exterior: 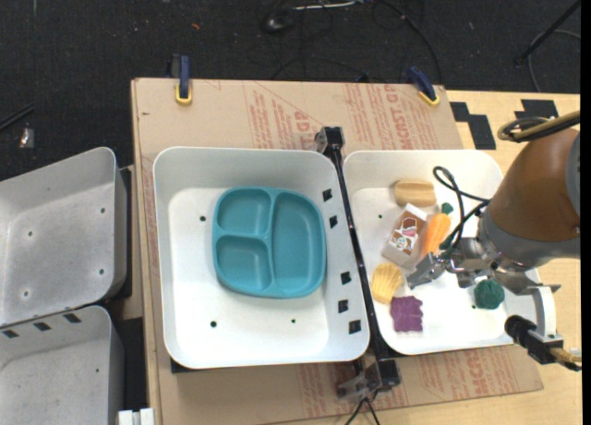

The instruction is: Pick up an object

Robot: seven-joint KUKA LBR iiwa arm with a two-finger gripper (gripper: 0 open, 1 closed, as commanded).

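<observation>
1. Objects are all lying in the right bin (480, 166): a tan piece (415, 193) at its far side, a small printed packet (404, 236) and an orange carrot-shaped toy (435, 233) nearer its middle, a yellow piece (387, 279), a purple piece (406, 313) and a green ball (488, 295) toward its near side.
2. Hovering low inside the right bin, the claw (427, 273) is sitting between the carrot-shaped toy and the purple piece, just beside the yellow piece.
3. I cannot tell how the claw is set, and nothing is showing in its grip.
4. Judging from this, the pick is not yet done; closing on a piece and lifting are remaining.
5. Left of the right bin, the other bin (175, 229) is holding a teal divided tray (270, 241).
</observation>
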